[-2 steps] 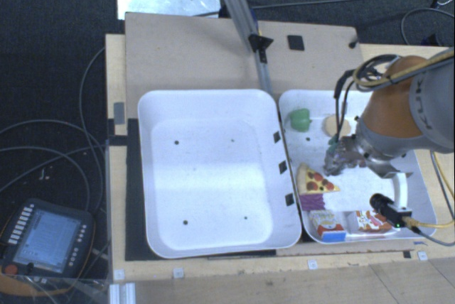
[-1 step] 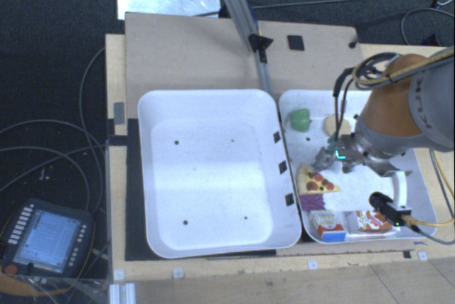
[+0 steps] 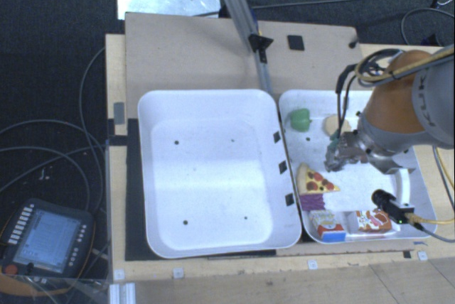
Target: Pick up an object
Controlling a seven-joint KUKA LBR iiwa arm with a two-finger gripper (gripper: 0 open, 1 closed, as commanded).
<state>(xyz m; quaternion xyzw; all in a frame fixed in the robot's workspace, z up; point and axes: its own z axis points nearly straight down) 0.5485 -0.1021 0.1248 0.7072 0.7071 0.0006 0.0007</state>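
Plainly a crowded bin, and a grasp with little room for error

Nearest the gripper (image 3: 337,155) lies the pizza slice toy (image 3: 316,182), flat on the floor of the right bin (image 3: 421,185), just below and to the left of the tool. It looks the likeliest thing to be picked, though the task names no particular object. Whether the tool is open or closed cannot be told from this slanted view, and nothing is seen held in it.

A flat slice pressed against the bin floor offers little to close on, so a grasp from above may simply slide off its edges or push it aside. Just below it sit a purple piece (image 3: 311,201) and a small red-and-white carton (image 3: 328,226), close enough that a descent slightly off line could catch two things at once or knock one into the other. A red-and-white packet (image 3: 372,221) lies further right along the near wall.

Toward the far end, a green block (image 3: 300,119) and a pale round object (image 3: 332,126) stand apart from one another, the latter close to the arm's wrist; a sweep of the arm could nudge it.

The slice also lies near the wall shared with the left bin (image 3: 213,175), so a low approach from the right risks striking that rim
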